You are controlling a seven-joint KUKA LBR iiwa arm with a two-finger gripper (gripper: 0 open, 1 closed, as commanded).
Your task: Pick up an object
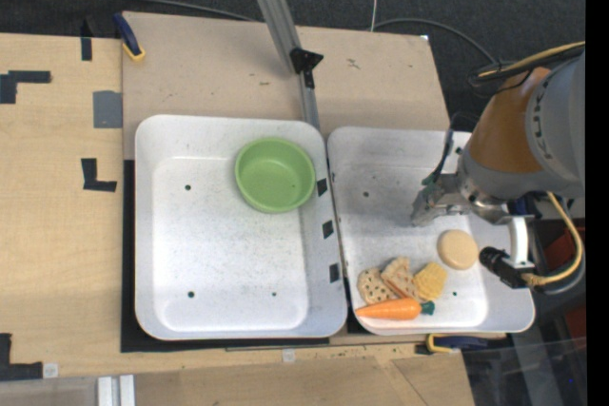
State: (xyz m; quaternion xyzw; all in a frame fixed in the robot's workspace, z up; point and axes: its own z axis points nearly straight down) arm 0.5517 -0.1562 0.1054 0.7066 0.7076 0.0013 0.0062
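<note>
- On the bench, two shallow white bins sit side by side: the left bin (162,233) and the right bin (381,166)
- Toward the upper right part of the left bin rests a green bowl (275,174), upright, with its opening facing up
- At the near end of the right bin lies a cluster of small food items: an orange carrot (388,309) along the near wall, a waffle-patterned cracker (371,284) just above its left end, a tan bread piece (400,277) beside that, and a yellow block (430,280) to the right
- A round beige bun (458,249) lies a little apart from the cluster, up and to the right
- From the right, the grey arm with its orange band (504,133) reaches over the right bin
- The gripper (423,210) hangs low above the bin floor, just left of the bun and above the cluster; whether its claw is released or clenched I cannot tell, and nothing is seen between its tips
</note>
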